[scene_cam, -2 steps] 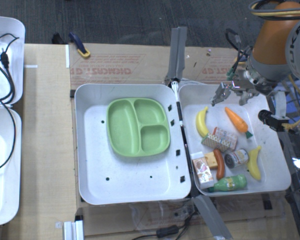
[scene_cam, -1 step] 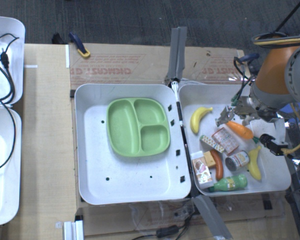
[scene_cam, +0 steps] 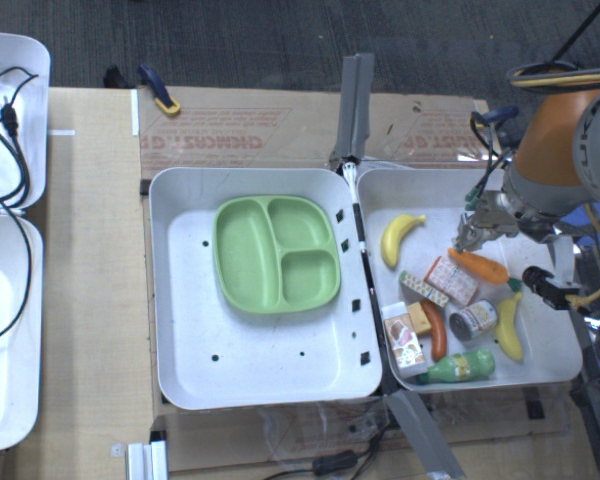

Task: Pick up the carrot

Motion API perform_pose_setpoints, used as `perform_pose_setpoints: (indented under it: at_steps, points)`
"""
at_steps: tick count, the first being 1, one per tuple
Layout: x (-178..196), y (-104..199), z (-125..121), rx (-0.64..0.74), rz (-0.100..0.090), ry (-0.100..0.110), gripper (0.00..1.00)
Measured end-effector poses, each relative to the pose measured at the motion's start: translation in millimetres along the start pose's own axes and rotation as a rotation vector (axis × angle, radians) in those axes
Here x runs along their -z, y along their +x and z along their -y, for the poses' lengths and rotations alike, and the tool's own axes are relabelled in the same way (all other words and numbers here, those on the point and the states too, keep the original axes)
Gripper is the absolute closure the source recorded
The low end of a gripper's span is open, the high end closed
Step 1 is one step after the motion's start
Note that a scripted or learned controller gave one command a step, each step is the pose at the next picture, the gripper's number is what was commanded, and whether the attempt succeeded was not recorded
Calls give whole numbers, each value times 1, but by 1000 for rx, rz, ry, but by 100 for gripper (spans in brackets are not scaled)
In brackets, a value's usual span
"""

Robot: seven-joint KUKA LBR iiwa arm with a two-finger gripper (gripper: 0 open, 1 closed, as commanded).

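We cannot tell our gripper's [scene_cam: 472,234] state; descending beside the carrot [scene_cam: 479,266], it may nudge the 1 adjacent box [scene_cam: 450,280].

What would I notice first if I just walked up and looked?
Probably the big green tray alone in the left bin. Then the heap of toy food in the right bin, with the gripper down by the orange carrot and a banana nearby.
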State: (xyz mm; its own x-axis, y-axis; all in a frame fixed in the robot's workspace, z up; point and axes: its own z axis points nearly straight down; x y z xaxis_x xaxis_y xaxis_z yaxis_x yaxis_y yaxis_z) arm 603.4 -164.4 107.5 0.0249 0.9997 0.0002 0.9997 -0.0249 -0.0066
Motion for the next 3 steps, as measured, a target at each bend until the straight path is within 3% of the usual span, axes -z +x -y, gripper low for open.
perform_pose_setpoints:
  at_steps: [1,2,3]
  points:
    - [0,0,0,0,0,1,0]
    - [-19,-35,0,-69,-2,-2,0]
    - [-13,-36,0,-69,-2,1,100]
